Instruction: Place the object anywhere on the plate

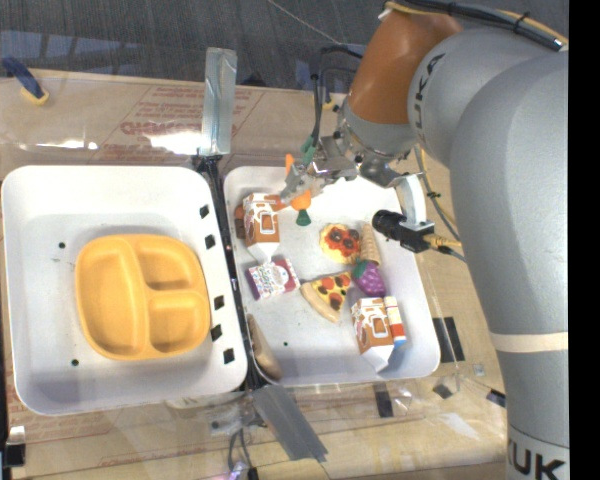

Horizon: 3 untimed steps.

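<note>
Wooden desk [110,108] under clear sheeting carries two white bins side by side. Nearest, toward the lower edge of the right bin [420,353], a small milk carton [378,324] lies beside a pizza slice [327,294], with a purple-and-white carton [270,279] to their left and a bunch of purple grapes [371,279] just above. Farther in sit a round pizza piece [340,240] and a brown-and-white carton [260,219]. The left bin [30,198] holds the yellow divided plate [140,295], well apart from all of these.

At the far end of the right bin, the gripper [302,173] hangs over a small orange carrot with a green top [301,206]. It sits just below the fingertips, and I judge it the likely target. Whether the fingers are spread, closed or pinching the carrot I cannot tell; the view is too cluttered there.

The carrot looks like a light, stiff plastic toy, probably smooth and prone to slipping or rolling. A grip across its thicker orange body, not the tapered tip, should hold best.
</note>
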{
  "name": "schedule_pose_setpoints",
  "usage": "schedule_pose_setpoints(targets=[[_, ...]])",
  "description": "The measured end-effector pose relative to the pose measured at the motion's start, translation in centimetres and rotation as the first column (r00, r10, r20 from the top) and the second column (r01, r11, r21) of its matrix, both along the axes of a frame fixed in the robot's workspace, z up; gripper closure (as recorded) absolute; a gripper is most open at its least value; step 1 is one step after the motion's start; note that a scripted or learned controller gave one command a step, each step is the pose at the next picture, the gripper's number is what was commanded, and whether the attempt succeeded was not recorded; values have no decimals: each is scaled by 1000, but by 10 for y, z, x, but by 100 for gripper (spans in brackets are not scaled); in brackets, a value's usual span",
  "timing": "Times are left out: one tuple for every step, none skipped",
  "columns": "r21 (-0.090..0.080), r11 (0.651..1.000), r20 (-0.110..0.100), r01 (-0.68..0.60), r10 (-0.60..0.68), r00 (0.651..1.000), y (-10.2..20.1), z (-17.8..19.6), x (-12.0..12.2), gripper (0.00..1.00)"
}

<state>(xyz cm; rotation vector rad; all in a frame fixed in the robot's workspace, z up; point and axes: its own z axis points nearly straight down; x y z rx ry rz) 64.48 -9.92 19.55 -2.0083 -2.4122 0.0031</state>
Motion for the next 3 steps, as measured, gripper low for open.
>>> schedule_pose_setpoints(targets=[[2, 997, 0, -74, 74, 997, 88, -4, 6, 100], [1, 999, -1, 51, -51, 999, 150, -4, -48, 100], [0, 994, -3, -111, 111, 994, 211, -11, -88, 100]])
